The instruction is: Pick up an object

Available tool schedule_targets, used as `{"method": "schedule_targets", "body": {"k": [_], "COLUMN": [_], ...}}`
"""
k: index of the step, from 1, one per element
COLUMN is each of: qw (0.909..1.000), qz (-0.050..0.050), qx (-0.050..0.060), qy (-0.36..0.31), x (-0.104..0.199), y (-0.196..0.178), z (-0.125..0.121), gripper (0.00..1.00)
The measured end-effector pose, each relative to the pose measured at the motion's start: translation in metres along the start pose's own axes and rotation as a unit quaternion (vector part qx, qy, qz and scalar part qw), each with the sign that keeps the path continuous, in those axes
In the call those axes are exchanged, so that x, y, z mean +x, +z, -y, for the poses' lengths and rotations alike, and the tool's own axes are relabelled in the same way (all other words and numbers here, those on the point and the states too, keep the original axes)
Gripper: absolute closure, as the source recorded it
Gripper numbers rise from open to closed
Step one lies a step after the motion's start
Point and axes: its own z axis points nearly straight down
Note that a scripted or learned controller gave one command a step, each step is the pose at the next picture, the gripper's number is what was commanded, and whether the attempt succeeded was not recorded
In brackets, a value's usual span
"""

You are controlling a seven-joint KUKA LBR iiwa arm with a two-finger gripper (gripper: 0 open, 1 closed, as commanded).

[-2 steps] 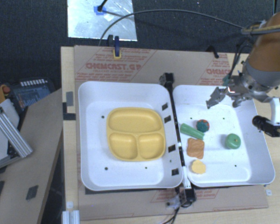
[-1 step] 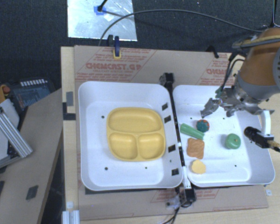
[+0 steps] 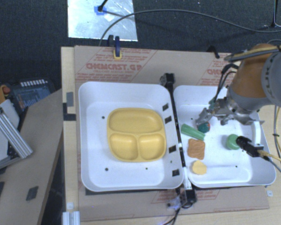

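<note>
Claw (image 3: pixel 205 121) at right-centre, seemingly closed on small teal ball (image 3: pixel 204 126) — light, smooth, slippery; best gripped across the middle.

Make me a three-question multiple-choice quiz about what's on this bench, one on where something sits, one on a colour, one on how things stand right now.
1. Where does the yellow tray lie?
A. left bin
B. right bin
C. on the cardboard outside the bins

2. What colour is the long block near the divider?
A. red
B. green
C. blue

3. Where is the gripper?
A. over the left bin
B. off the bench
C. low in the right bin, by a small dark-green item

Answers: 1 A, it sits mid-left bin. 2 B, plainly green. 3 C, the arm ends there.
</note>
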Motion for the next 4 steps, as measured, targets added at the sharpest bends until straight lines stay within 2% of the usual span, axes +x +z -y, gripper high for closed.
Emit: {"method": "schedule_targets", "body": {"k": [1, 2, 3, 4], "qw": [1.0, 1.0, 1.0, 1.0], "qz": [0.001, 0.001, 0.001, -0.001], "qx": [-0.004, -0.006, -0.004, -0.003], "qy": [0.0, -0.002, -0.002, -0.005], "x": [0.0, 0.0, -0.001, 0.056], "y": [-0.015, -0.076, -0.101, -0.111], "z": [-0.002, -0.012, -0.013, -0.024], "gripper": [1.0, 1.0, 1.0, 1.0]}}
